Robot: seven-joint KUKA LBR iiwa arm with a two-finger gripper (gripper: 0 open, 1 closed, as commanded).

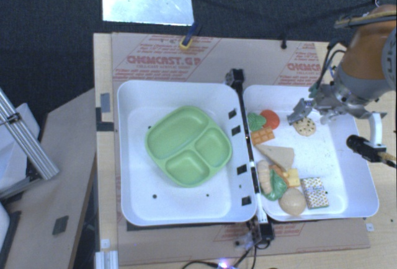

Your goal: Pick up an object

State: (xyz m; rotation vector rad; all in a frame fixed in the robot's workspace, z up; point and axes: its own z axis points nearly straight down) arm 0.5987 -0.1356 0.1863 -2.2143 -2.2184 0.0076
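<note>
The grey two-finger gripper hangs right of centre, open and holding nothing, just above the round speckled cookie; closing slightly off-centre could squirt that flat piece sideways.

The worktop is pale wood, topped by a brown sheet printed with red lettering. Two shallow white bins sit side by side on that sheet, touching: the left bin and the right bin.
</note>
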